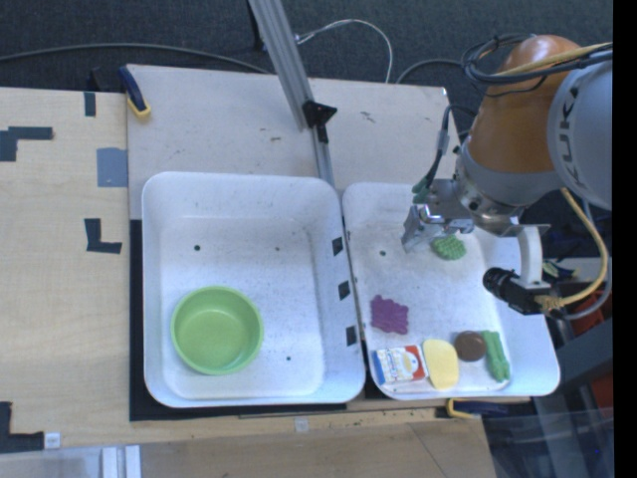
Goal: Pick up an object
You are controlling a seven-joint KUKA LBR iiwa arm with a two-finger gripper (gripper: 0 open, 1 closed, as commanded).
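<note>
You can't tell how wide your pincer [430, 229] is; it may knock the green lump [449, 248] away.

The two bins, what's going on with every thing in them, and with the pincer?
Green bowl: upright in the left bin.
Purple toy: lying flat, middle of the right bin.
Red-and-white packet: lying flat at the near edge.
Yellow piece: beside the packet.
Brown ball: resting by the green stick.
Bumpy green toy: under the pincer.
</note>
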